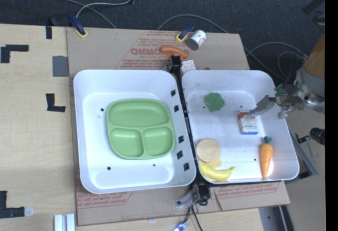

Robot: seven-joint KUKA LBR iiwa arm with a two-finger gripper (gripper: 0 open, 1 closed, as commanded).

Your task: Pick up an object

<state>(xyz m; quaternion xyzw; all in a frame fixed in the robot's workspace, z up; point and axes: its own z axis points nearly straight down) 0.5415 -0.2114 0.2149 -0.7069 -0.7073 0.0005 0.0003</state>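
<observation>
Left bin (87,135): divided plate (140,128) at centre. Right bin (232,77): broccoli piece (214,101) toward the rear; small carton (248,123) right of centre; carrot (266,158) near the right wall; round biscuit (208,149) touching banana (216,172) at the front left corner.

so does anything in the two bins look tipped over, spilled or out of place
Nothing stands out. The green three-compartment plastic tray lies flat in the left white bin. In the right white bin, the green lump, small box, toy carrot, toy banana and tan disc lie loose, none spilled.
</observation>
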